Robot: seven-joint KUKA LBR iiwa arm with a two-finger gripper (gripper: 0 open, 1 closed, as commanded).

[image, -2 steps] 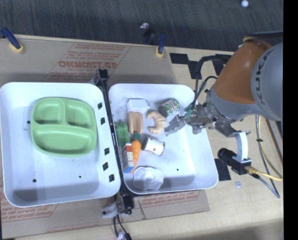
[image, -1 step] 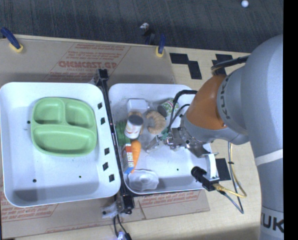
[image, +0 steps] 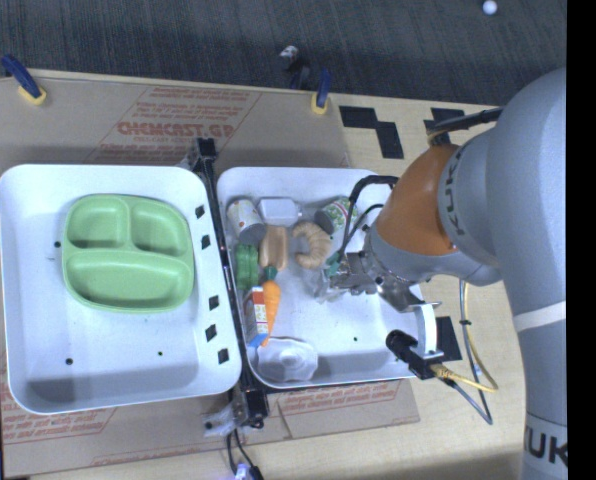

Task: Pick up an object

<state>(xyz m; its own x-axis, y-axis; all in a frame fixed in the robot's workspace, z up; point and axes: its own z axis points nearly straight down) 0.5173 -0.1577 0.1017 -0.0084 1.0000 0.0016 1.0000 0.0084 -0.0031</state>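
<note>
The right bin (image: 358, 353) holds a cluster of small objects along its left and far side. Among them are a tan pastry-like piece (image: 311, 243), a tan roll (image: 274, 246), a green item (image: 246, 265), an orange carrot-like piece (image: 270, 303), a grey can (image: 243, 215), a white block (image: 277, 209) and a white cup (image: 288, 358). My gripper (image: 338, 273) is low in the bin's middle, just right of the tan pastry, under the orange-banded wrist (image: 418, 213). The wrist hides much of the gripper.
The left bin (image: 38, 368) carries a green divided plate (image: 128, 251). A black clamped divider (image: 221, 268) runs between the bins. Cardboard (image: 178, 118) lies under both. Cables (image: 468, 373) hang off the arm by the right bin's near right corner.
</note>
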